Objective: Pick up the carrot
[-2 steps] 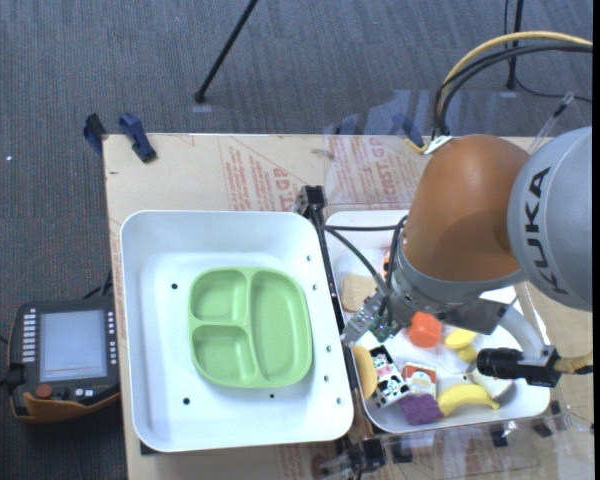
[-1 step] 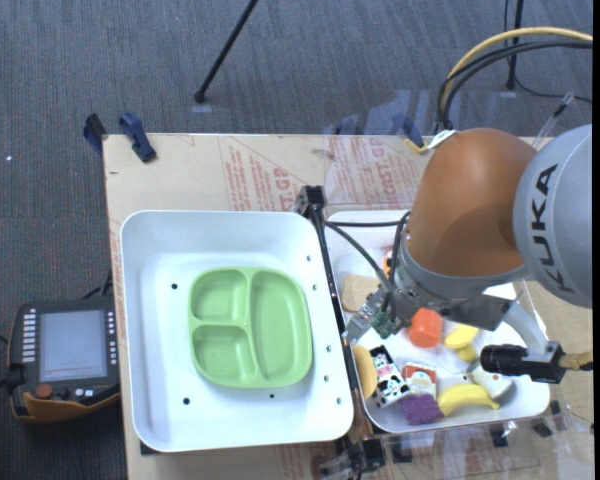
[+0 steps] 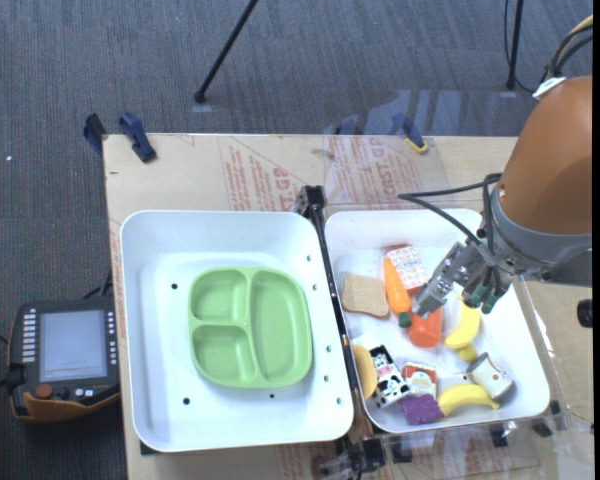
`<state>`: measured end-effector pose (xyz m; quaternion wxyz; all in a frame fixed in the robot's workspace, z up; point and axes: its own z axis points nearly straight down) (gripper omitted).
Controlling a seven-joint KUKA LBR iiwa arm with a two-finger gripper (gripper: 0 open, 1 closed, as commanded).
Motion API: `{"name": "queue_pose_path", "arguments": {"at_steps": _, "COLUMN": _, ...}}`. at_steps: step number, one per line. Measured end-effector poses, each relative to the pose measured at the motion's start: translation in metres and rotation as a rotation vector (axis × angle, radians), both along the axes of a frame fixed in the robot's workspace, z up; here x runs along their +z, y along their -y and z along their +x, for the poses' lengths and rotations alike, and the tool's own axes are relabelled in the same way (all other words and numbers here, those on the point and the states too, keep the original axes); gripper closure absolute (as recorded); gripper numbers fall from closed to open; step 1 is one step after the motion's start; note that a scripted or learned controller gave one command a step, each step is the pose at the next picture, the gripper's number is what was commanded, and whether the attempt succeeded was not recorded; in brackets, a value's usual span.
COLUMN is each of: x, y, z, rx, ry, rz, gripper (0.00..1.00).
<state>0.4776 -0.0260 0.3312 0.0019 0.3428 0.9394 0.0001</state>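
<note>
With its fingers spread just beside the carrot (image 3: 396, 285) mid-bin in the right bin (image 3: 536, 348), the gripper (image 3: 432, 298) should straddle the carrot's middle before pinching.

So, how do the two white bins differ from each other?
The left bin holds a green divided plate, while the right bin holds many small toy foods, among them the carrot. The gripper hangs over the right bin, not the left bin. Both are shallow, white and side by side.
</note>
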Motion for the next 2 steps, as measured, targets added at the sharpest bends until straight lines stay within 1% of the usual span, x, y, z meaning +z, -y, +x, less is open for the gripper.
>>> {"name": "queue_pose_path", "arguments": {"at_steps": 1, "x": -0.079, "y": -0.058, "z": -0.002, "rx": -0.173, "ry": -0.01, "rz": 0.001, "gripper": 1.0}}
{"name": "queue_pose_path", "arguments": {"at_steps": 2, "x": -0.081, "y": 0.048, "z": -0.002, "rx": -0.247, "ry": -0.006, "rz": -0.001, "gripper": 1.0}}
